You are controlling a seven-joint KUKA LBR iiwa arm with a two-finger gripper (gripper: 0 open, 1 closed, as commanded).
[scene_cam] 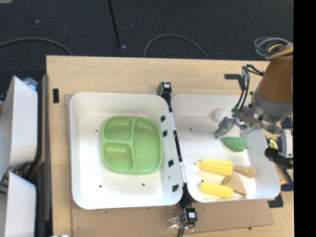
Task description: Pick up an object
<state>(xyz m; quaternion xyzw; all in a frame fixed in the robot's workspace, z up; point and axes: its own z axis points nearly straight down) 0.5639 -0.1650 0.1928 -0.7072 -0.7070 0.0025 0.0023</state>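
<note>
A pale wooden desk (118, 75) holds two white bins. The hand (231, 126), fingers spread and empty, hovers at eleven o'clock of a small bumpy green plastic toy (234, 143), seemingly light and rigid; best pinched across its narrow middle.

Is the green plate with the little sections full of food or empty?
Empty. The green plate lies flat in the left bin, and all three sections show bare green. The food pieces sit in the right bin.

Green bumpy object (234, 143) just below the jaws; two yellow corn cobs (216, 167) further below — lying flat.
</note>
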